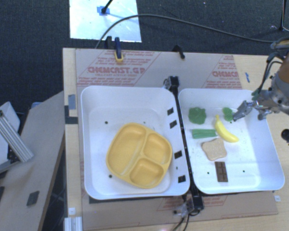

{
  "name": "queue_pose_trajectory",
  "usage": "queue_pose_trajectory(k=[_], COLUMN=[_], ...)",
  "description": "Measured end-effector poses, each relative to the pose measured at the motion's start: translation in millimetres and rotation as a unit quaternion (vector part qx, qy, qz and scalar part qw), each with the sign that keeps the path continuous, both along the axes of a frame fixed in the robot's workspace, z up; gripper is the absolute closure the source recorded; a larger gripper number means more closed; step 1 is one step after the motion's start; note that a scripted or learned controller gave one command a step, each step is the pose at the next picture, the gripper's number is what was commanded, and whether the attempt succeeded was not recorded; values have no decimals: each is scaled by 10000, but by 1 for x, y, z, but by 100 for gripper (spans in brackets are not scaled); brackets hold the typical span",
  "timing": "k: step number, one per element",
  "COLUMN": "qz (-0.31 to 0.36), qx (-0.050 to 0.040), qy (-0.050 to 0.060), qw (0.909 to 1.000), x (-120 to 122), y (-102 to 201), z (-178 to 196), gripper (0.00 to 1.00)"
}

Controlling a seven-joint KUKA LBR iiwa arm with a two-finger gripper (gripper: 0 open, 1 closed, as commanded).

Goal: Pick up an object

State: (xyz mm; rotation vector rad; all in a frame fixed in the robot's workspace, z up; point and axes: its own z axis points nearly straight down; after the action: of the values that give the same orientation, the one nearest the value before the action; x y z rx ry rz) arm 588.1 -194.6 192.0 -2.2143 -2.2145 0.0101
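Gripper [242, 112] hovers beside small green piece [227, 113]; banana [225, 130] near — untouched.

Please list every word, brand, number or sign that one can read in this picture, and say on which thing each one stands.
"CHEMCAST GP", in red, on the brown protective sheet under the bins, at its upper left.
The same red print repeats at the sheet's upper right; there it is tilted and too blurred to read with certainty.
The faint red lines around both prints are too small to read.
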Motion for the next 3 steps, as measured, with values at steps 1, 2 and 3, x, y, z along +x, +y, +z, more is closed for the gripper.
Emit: queue_pose_trajectory(k=[1, 2, 3], qz=[18, 32, 14], qx=[-14, -14, -13], qy=[-64, -58, -55], qw=[10000, 10000, 10000], x=[3, 9, 6], y=[1, 5, 6], z=[8, -36, -78], gripper=[0, 0, 0])
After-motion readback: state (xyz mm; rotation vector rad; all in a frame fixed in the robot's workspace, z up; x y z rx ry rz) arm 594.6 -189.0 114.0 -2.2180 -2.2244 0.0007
